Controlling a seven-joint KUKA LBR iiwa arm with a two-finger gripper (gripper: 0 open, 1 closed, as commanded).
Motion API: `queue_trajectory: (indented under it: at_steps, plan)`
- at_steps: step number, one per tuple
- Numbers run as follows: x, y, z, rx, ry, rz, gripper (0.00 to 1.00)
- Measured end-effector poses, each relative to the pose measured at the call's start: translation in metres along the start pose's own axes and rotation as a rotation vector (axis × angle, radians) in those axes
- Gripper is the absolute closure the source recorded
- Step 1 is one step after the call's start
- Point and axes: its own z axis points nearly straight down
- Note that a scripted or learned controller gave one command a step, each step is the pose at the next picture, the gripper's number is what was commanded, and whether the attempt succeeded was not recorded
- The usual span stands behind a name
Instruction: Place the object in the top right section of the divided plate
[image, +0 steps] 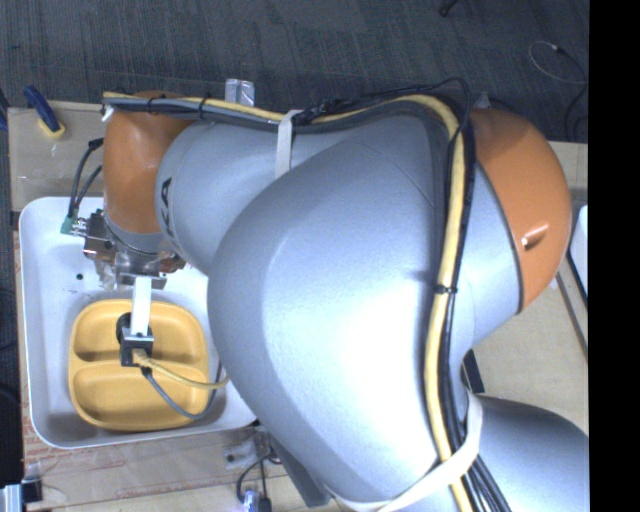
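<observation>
At the far left of the frame I see the white bin (40, 300), a smooth, shallow tray with rounded corners. In its lower part sits the divided plate (100, 392), glossy yellow plastic, a rounded square split by raised ridges. The gripper (128, 268) hangs over the plate's upper edge, near the top middle. From this angle I cannot tell how far open it is or whether it has hold of anything. The arm (360, 300), matte grey and bulbous, fills the centre and right, with an orange band (132, 175) above the wrist.
</observation>
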Motion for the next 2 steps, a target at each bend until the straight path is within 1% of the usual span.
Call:
queue_trajectory:
  at_steps: [1, 2]
  plan:
    - [-0.018, -0.062, 0.03, 0.001, -0.001, 0.046, 1.0]
    - [-0.027, -0.09, -0.125, -0.003, 0.002, 0.045, 1.0]
